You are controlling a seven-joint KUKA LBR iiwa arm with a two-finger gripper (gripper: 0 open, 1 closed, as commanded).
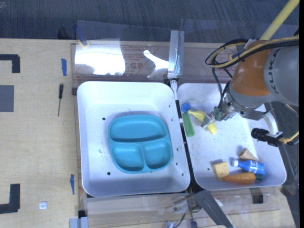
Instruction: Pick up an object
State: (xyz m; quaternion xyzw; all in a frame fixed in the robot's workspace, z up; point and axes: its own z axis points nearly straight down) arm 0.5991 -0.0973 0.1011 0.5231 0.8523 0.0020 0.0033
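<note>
On the table, the left bin (90, 141) carries a blue divided tray (139, 142) lying flat in its middle, out of the arm's business. The divider rim (180, 127) between the bins serves as landmark. Just right of it, in the right bin (270, 175), lies a green stick-shaped piece (188, 125) along the rim, with a small blue piece (185, 107) at its upper end. A little further right sits a yellow object (205, 119), the likeliest thing to be picked, since the claw (217, 114) hangs right at it, low in the bin. Whether the claw is wide, narrow or gripping, I cannot tell. Well right of the rim, toward the bin's near edge, a tan block (219, 170), an orange carrot-like piece (239, 178) and a blue-and-white item (248, 166) lie bunched, untouched.
</note>
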